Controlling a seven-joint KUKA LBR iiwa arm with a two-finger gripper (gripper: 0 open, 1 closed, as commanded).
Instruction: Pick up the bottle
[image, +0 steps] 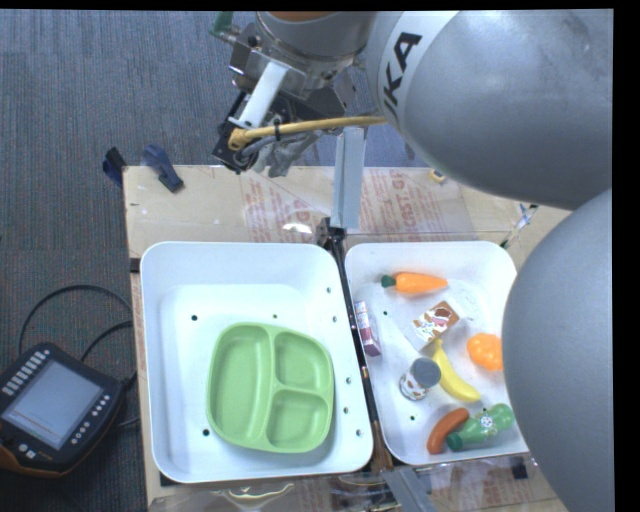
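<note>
Your tool (262, 150) sits at the far side of the surface (200, 205), above and beyond both bins — I cannot tell its state, the tip is a dark tangle with a yellow cable across it. Nothing is visibly held.

The green bottle (481, 426) lies on its side well away from the tool, in the near corner of the right bin (470, 255), diagonally across from it. Touching or just beside the bottle on the tool's side is an orange-red sausage-shaped toy (446, 429). Closer to the tool from there: a banana (452, 375), a small can (420, 378), an orange pepper-like toy (485, 351), a small printed carton (436, 322), a carrot (415, 283), and a slim purple packet (367, 328) against the bin's left wall.

The left bin (160, 300) holds a green divided plate (270, 388) — nearer side of the surface from the tool. A teach pendant (50, 405) lies on the floor, well off to the side.
</note>
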